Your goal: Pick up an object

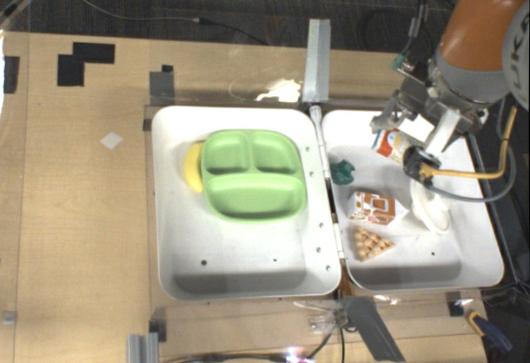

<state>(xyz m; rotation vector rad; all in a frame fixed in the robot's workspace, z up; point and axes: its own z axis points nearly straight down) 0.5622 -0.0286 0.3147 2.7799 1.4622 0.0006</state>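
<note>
Bench, overhead slant view. Two white bins side by side. Left bin [178, 212]: green divided tray [251, 173] lies flat in upper-mid area; a yellow item [192, 167] sticks out from under the tray's left edge, partly covered. Right bin [476, 258]: small dark-green obj [342, 170] near left wall; orange/white patterned packet [373, 207] just below it, w/ a tan-dotted piece [371, 245] touching packet's lower side; white obj [432, 210] toward right, low contrast vs bin floor, shape unclear. Arm enters from right, orange band visible above wrist. Gripper [411, 137] sits over upper part of right bin. A red/white item [389, 142] is seen right at gripper's lower-left edge, touching or overlapping it in view. Finger state: cannot tell; fingertips are lost among the gripper hardware, so grasp on the red/white item not confirmed.
</note>
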